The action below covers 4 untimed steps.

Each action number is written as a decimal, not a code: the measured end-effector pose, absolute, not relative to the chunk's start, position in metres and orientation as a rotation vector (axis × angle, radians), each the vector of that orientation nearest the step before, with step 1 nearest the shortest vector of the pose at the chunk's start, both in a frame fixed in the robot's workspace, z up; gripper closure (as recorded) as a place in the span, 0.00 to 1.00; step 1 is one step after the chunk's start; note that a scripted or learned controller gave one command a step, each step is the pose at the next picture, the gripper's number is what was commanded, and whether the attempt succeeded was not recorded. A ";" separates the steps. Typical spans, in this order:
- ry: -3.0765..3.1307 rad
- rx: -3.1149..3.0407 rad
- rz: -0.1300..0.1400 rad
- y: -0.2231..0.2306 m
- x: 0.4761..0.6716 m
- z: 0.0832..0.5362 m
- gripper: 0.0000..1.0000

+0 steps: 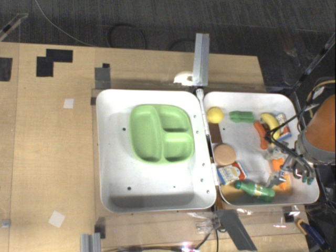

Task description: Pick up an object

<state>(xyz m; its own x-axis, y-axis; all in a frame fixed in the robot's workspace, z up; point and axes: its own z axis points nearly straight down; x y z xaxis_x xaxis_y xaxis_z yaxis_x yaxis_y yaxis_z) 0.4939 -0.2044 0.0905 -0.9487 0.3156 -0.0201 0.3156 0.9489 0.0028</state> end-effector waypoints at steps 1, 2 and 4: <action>3.087 0.456 -0.002 -0.204 0.494 0.091 0.00; 3.076 0.446 -0.006 -0.204 0.498 0.104 1.00; 3.081 0.493 -0.003 -0.205 0.494 0.091 0.00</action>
